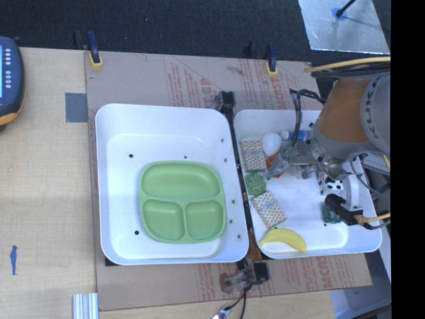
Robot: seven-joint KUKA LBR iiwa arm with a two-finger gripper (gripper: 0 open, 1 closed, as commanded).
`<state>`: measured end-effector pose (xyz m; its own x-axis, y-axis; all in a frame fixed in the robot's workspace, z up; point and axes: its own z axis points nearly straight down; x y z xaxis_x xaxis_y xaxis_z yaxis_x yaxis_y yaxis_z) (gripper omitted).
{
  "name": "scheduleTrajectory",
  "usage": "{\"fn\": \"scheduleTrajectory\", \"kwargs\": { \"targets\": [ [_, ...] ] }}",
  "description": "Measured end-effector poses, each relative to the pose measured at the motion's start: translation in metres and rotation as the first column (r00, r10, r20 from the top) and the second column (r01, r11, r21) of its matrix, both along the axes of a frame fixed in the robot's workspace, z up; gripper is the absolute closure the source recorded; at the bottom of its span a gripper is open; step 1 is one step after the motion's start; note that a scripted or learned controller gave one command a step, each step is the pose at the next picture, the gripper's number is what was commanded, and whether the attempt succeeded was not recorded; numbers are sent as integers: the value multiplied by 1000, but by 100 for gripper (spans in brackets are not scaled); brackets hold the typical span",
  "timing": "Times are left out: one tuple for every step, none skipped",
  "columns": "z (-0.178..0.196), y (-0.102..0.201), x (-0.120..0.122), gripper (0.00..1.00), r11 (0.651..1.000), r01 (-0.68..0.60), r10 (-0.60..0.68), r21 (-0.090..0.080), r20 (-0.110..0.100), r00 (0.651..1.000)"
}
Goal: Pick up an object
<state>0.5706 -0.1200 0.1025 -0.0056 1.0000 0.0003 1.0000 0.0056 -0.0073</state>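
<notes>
The claw [287, 159] is down in the right bin [358, 244] near the white egg [271, 141]; can't tell if it's open or gripping anything.

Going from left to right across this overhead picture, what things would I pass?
Dark blue device at the edge → left white bin → green divided tray → patterned packets → yellow banana → robot arm.

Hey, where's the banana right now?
The banana lies in the right-hand bin at its near left corner, just below a patterned packet and beside the wall shared with the bin holding the green tray.
</notes>
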Motion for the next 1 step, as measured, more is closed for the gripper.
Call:
{"fn": "scheduleTrajectory", "kwargs": {
  "targets": [
    [-11,21,59,0,1000,-3,3,-1,8,1000]
  ]
}}
